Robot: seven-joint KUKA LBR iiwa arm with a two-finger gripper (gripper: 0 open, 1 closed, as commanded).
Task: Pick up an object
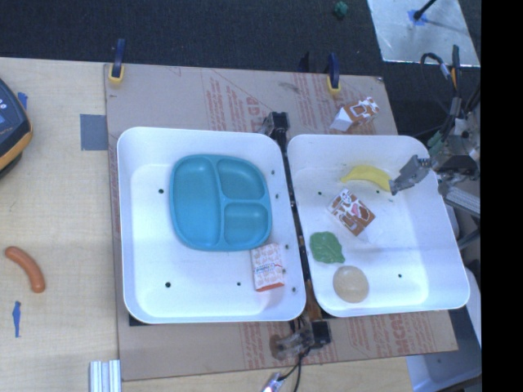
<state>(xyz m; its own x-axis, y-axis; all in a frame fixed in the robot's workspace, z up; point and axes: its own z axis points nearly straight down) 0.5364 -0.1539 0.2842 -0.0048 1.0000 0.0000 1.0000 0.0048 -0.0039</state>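
The gripper hangs over the right bin near its far right corner, just beside a yellow banana; whether its fingers are parted, I cannot tell.

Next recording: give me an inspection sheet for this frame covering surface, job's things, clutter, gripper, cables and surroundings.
Surface: wooden bench under a cardboard sheet held by two clamps; left bin and right bin sit side by side.
Job's things: right bin holds a banana, a small carton, a green leafy piece and a pale round item. Left bin holds a blue divided tray and a small packet.
Clutter: a sausage on the bench; another carton on the cardboard.
Gripper: gripper just right of the banana; nothing seen held.
Cables: wires at the front edge.
Surroundings: dark floor; a device at left.
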